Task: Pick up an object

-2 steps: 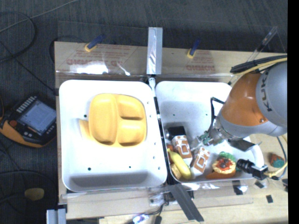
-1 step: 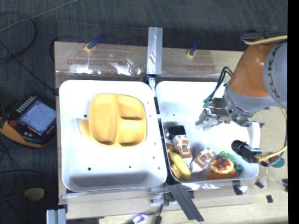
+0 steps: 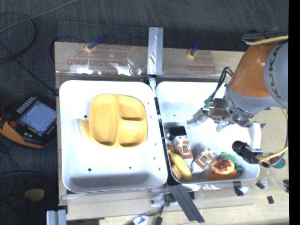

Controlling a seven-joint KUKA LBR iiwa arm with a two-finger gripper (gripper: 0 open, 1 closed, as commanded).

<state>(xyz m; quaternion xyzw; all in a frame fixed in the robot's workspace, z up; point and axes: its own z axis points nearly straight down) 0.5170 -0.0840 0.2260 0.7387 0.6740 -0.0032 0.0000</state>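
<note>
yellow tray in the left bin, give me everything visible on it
The yellow tray is a glossy, plastic-looking divided plate with rounded corners. It has one long compartment on its left side and two smaller ones on the right, split by raised ridges. It appears to lie flat, face up, in the middle of the left bin, slightly toward the far wall. A flat yellow piece, maybe its lip, pokes out at its left edge. Nothing sits in it, and the hand is over the right bin.

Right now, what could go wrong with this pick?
Toys are bunched in the right bin's near corner: banana, carton, pizza slice. A descent may hit two at once or grab none. The banana lies against the bin wall, leaving little finger room. The gripper hangs beside the pile, over bare floor.
</note>
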